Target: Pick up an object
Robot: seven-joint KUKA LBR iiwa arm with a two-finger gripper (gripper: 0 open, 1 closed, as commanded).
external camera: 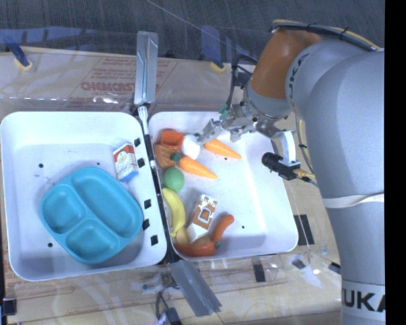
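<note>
Arm (pixel 325 100): grey bulk enters from the right, orange band over the right bin's far right corner, lower body cut off by the frame edge. It hides that corner of the bin.

Left bin (pixel 27 141): blue divided tray (pixel 91 215) toward the near edge; small carton (pixel 125 162) beside the tray, near the divider.

Right bin (pixel 264 208): toys crowd its left side and near left corner.

Gripper (pixel 213 133): hangs over the far edge of the right bin. Metal parts blur together; cannot tell whether the fingers are apart or together.

Carrot (pixel 222 149): lies just beside the gripper tip, on its near side, tilted; contact unclear.

Second carrot (pixel 195 167): just nearer, beside a white piece (pixel 190 147) and an orange piece (pixel 170 139), both hard to identify.

Along the divider: green ball (pixel 174 179), banana (pixel 176 212).

Near left corner: small box (pixel 203 214), red pepper (pixel 196 248), partly overlapped, and an orange-red sausage shape (pixel 222 227).
</note>
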